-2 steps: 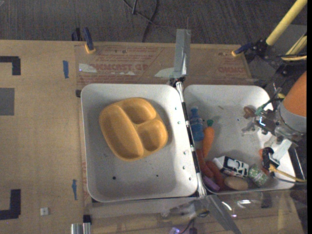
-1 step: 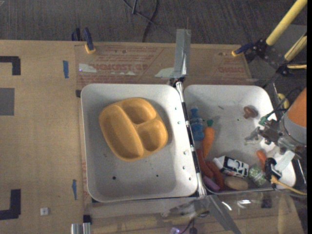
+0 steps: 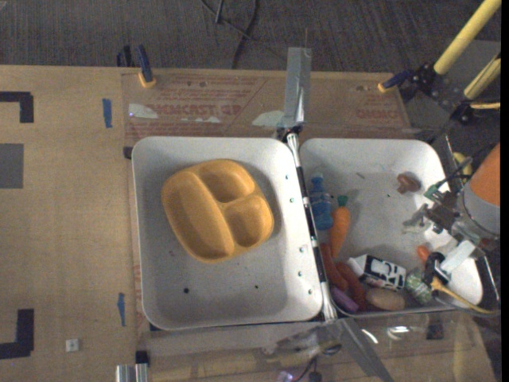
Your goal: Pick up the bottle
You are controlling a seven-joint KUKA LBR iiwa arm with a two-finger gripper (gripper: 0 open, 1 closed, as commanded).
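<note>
Arm: it reached in from the right edge of the frame, its orange band (image 3: pixel 490 180) at mid-height, over the right side of the right bin (image 3: pixel 370 169).
Gripper (image 3: pixel 429 212): it hung low over the bin's right part, near a small brown lump (image 3: pixel 408 182); whether it was open or closed could not be told.
Bottle (image 3: pixel 320 205): blue, it lay along the right bin's left wall, well apart from the gripper.
Neighbours: a carrot (image 3: pixel 339 229) lay just beside the bottle on its right. Red pieces (image 3: pixel 337 275), a purple piece (image 3: pixel 346 299), a white-and-black pack (image 3: pixel 385 270) and a tan lump (image 3: pixel 386 299) crowded the lower part of the bin.
Open room: the bin floor was bare between the bottle and the gripper, in the bin's upper middle.
Left bin (image 3: pixel 147 293): it held a yellow divided plate (image 3: pixel 219 209) with bare floor all around.
Desk (image 3: pixel 64 213): bare brown board lay left of the bins.
</note>
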